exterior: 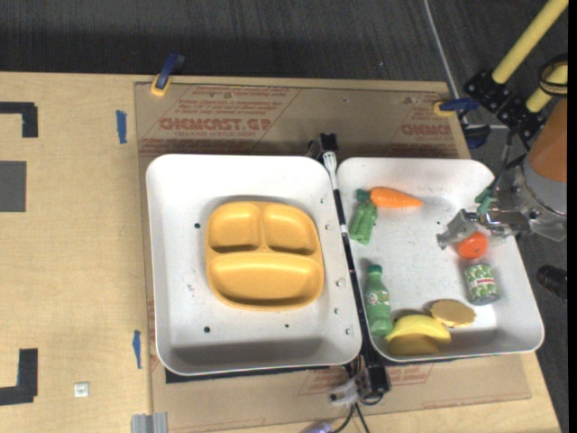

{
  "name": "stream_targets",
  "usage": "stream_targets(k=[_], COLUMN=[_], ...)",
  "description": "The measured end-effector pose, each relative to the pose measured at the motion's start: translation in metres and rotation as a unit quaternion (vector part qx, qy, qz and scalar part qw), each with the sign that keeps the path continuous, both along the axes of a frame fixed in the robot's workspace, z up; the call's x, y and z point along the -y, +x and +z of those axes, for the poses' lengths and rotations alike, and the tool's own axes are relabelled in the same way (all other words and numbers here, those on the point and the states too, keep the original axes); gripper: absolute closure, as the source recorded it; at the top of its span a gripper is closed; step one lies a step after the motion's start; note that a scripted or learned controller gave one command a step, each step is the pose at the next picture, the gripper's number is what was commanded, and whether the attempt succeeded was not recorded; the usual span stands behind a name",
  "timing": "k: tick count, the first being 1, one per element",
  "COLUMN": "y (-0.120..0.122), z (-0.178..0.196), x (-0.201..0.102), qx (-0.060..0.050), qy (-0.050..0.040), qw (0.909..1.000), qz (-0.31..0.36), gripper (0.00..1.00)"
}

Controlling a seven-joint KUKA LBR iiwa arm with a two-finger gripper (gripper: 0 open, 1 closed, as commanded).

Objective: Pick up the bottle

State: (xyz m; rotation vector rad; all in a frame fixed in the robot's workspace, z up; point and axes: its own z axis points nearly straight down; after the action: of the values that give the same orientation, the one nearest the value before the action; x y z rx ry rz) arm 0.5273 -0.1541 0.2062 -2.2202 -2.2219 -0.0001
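A green bottle [376, 299] with a pale label lies along the left wall of the right bin [424, 177], its cap pointing to the back. My gripper [463, 227] hangs over the right part of that bin, well to the right of the bottle and farther back. It sits just above a small red-orange ball-shaped item [473, 245]. The bottle lies free, with nothing touching it but the banana at its lower end.
The right bin also holds a carrot [395, 198], a smaller green item [362, 220] by the left wall, a small can [481, 282], a yellow banana [417, 332] and a tan disc [452, 312]. A yellow divided tray [264, 252] fills the left bin [171, 242].
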Motion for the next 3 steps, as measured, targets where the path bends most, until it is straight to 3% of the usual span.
stream_targets(k=[1, 2, 3], y=[0.007, -0.006, -0.006], z=[-0.022, -0.022, -0.022], x=[-0.079, -0.144, -0.144], qx=[-0.002, -0.002, -0.002], qy=[0.0006, 0.0004, 0.0003], qw=[0.9943, 0.9787, 0.9787], qz=[-0.107, -0.205, -0.205], gripper=[0.0, 0.0, 0.0])
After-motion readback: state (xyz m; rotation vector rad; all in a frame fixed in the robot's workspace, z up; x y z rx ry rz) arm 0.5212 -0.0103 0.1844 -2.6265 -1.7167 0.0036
